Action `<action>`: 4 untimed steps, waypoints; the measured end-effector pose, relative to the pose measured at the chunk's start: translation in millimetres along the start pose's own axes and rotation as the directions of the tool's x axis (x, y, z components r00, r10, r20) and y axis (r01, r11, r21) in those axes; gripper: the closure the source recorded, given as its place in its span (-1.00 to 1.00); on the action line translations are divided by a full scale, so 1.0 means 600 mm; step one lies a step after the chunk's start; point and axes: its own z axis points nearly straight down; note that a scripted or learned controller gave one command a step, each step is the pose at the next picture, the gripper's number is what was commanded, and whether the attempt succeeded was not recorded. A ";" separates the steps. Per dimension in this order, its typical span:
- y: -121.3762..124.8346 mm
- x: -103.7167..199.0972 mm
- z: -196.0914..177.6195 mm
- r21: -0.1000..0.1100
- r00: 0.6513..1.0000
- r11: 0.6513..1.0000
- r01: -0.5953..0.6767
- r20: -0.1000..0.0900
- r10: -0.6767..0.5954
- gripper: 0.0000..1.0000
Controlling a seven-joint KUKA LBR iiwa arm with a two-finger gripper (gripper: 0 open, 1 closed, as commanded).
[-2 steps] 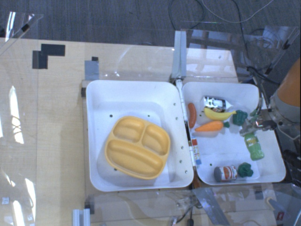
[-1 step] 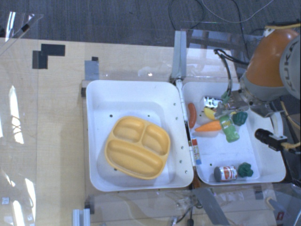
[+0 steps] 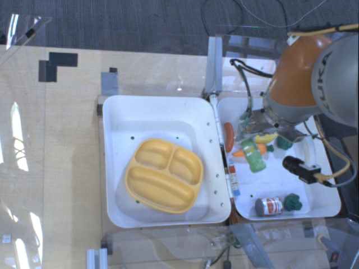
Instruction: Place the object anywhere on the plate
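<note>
A: status?

B: Arm [image 3: 314, 66] in from 3 o'clock, hanging over the right bin [image 3: 322, 203]. End effector [image 3: 257, 129] low over the toy pile at the bin's 10 o'clock. Can't tell if it's open, closed or gripping anything: wrist blocks the view.

A: plate?

B: Yellow plate [image 3: 164, 175], 3 compartments, sits in the left bin [image 3: 118, 150], toward its 6 o'clock. Lies at a slant, long compartment on the 6 o'clock side, two small ones on the 12 side.

A: objs?

B: All in the right bin. Red sausage [image 3: 228, 136] at 9 o'clock, just beside the divider wall. Carrot [image 3: 240, 153] next to it, touching or nearly touching the green bottle [image 3: 255, 160]. Banana [image 3: 266, 138] just under the end effector, at 12 o'clock of the bottle. Small dark green piece [image 3: 284, 143] at 3 o'clock of the banana. Can [image 3: 268, 206] lying on its side at the bin's 6 o'clock, broccoli [image 3: 292, 202] touching its 3 o'clock end.

A: other?

B: Black connector w/ cable [image 3: 300, 168] over the bin at 3 o'clock. Bins side by side on the desk [image 3: 56, 167].
</note>
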 end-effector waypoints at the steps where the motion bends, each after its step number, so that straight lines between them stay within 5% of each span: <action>1: 0.041 0.095 0.044 0.000 0.989 0.989 0.149 0.000 -0.149 1.00; 2: 0.036 0.203 0.043 -0.001 0.931 0.931 0.366 -0.001 -0.366 1.00; 3: 0.084 0.291 0.041 -0.002 0.895 0.895 0.447 0.000 -0.447 1.00; 4: 0.087 0.292 0.021 -0.008 0.893 0.893 0.449 0.001 -0.449 1.00</action>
